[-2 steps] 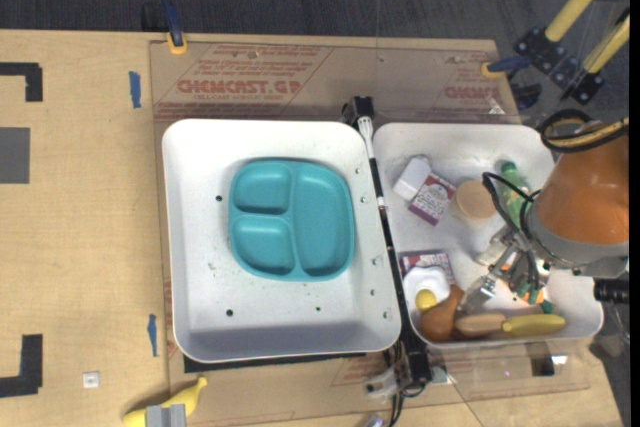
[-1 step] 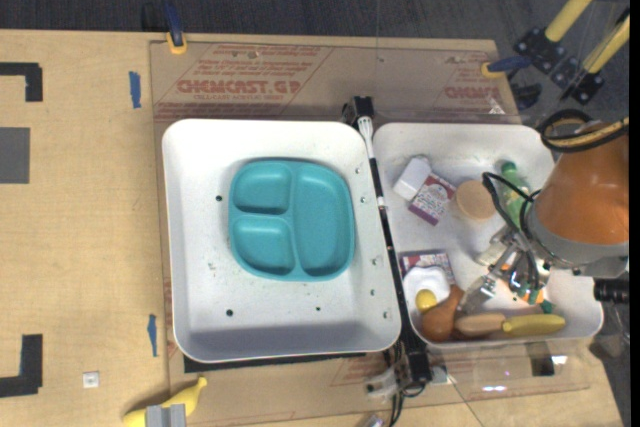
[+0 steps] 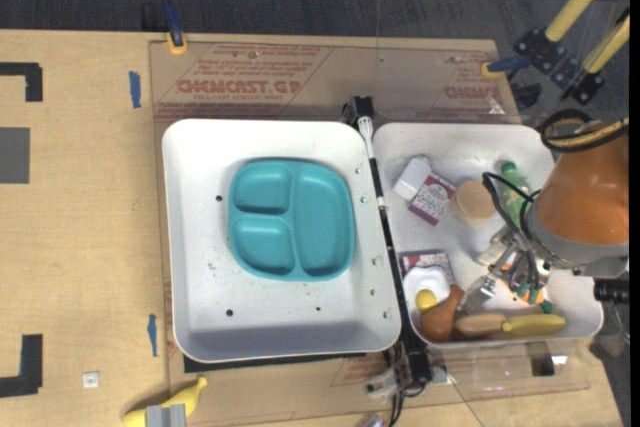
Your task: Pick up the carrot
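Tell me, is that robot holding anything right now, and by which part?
It cannot be told: the pincer is down among the clutter in the right bin, and its tips are too small and blurred.

Red lettering is printed on the transparent sheet [image 3: 330, 80] laid across the bench behind the two bins. At its left part the word "CHEMCAST" can be read, followed by letters that appear to be "GP"; a finer line of red print above it is too small to be made out. The same red marking is repeated near the sheet's right end, where it is too faint to be read. Printing is carried by the small purple and white packet [image 3: 431, 198] in the right bin [image 3: 580, 310], but nothing on it is legible.
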